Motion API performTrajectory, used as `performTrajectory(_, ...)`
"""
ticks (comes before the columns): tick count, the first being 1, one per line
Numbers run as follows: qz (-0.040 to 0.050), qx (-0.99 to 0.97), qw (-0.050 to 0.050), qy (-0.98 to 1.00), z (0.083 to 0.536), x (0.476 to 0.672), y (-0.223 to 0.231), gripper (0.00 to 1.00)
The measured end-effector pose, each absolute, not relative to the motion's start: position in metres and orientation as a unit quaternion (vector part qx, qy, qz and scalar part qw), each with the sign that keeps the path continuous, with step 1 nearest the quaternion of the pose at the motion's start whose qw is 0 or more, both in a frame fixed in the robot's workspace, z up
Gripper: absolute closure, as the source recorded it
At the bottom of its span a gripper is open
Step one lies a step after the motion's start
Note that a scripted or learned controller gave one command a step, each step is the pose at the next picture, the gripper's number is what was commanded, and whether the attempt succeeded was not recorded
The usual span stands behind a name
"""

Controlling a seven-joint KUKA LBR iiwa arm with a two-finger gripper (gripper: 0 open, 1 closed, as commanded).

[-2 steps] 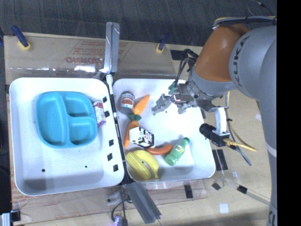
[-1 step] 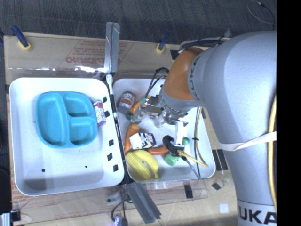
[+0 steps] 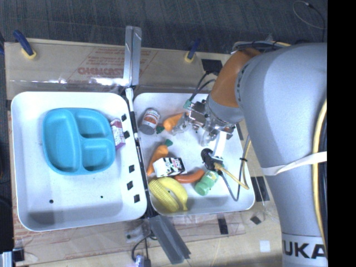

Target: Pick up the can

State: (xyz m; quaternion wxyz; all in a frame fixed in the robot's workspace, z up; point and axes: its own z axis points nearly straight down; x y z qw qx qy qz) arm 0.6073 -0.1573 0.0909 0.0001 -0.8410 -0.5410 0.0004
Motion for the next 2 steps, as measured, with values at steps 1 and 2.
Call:
performTrajectory(1, 0.0010, -0.880, 0.001, -0.475, 0.149, 0.588, -0.181, 0.00)
performTrajectory(2, 0.0006, -0.901, 0.000, -0.433, 0.306, 0.630, -0.078, 0.00)
